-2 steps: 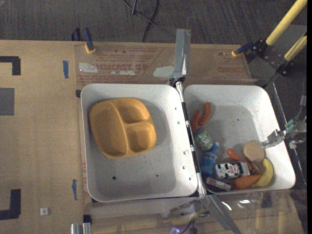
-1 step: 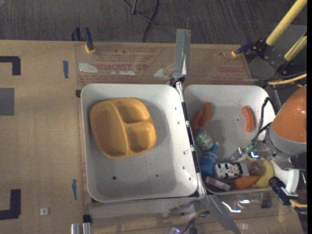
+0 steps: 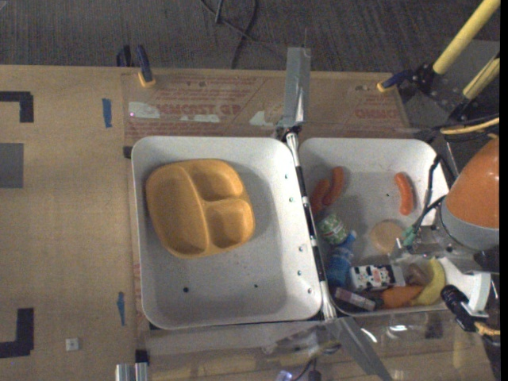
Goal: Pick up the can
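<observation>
Lying in the right bin [image 3: 361, 159] near the divider, the green can [image 3: 333, 228] sits left of the gripper [image 3: 417, 244], well apart, a round tan item [image 3: 387, 234] between them. Gripper's opening: cannot tell. Yellow tray [image 3: 199, 206] in left bin [image 3: 159, 292].

Yellow divided plate [image 3: 200, 206], white bins [image 3: 159, 292], green can [image 3: 332, 228], orange carrot [image 3: 401, 295]
</observation>
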Controlling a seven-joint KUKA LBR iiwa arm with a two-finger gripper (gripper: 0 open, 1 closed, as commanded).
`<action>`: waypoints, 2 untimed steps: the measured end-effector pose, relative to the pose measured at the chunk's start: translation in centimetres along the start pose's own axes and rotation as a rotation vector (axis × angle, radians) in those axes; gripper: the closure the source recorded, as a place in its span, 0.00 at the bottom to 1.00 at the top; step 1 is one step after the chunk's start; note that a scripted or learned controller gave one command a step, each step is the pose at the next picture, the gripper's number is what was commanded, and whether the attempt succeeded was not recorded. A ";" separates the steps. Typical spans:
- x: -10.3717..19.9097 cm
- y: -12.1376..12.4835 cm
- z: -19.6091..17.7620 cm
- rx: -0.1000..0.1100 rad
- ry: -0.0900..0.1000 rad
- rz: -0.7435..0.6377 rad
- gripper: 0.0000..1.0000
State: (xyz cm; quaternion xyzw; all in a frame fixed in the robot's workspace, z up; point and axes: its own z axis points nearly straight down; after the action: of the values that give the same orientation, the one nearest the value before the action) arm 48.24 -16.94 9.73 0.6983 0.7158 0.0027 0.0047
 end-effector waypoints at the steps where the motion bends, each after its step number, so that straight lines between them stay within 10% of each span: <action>1: -5.3 -0.4 -5.2 0.009 0.001 0.086 1.00; 2: -1.8 2.5 -13.7 0.010 0.001 0.143 1.00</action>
State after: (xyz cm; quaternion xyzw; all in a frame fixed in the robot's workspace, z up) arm 50.64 -18.60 23.48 0.7476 0.6642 -0.0001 0.0007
